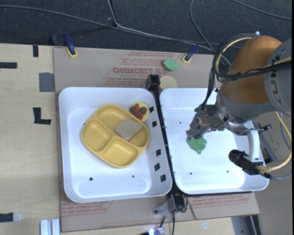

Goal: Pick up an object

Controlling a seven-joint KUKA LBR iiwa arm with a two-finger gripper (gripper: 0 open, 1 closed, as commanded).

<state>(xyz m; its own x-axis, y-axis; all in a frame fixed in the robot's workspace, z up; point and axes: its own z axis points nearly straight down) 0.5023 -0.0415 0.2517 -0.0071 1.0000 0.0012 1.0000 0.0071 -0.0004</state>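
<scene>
A small green object [198,144] lies on the floor of the right bin [210,175]. My gripper [195,132] hangs right over it, low in the bin, with its dark tips at the object's upper edge. A yellow divided plate [115,135] rests in the left bin [108,185]. One compartment of the plate holds a flat grey-tan piece [128,129]. A small red and yellow item [139,110] sits at the plate's far right rim.
The arm's grey body and orange band [252,70] cover the right bin's far right part. A black divider [159,131] runs between the bins. A small green item [170,64] lies on the cardboard behind the bins. Cables cross the dark floor beyond.
</scene>
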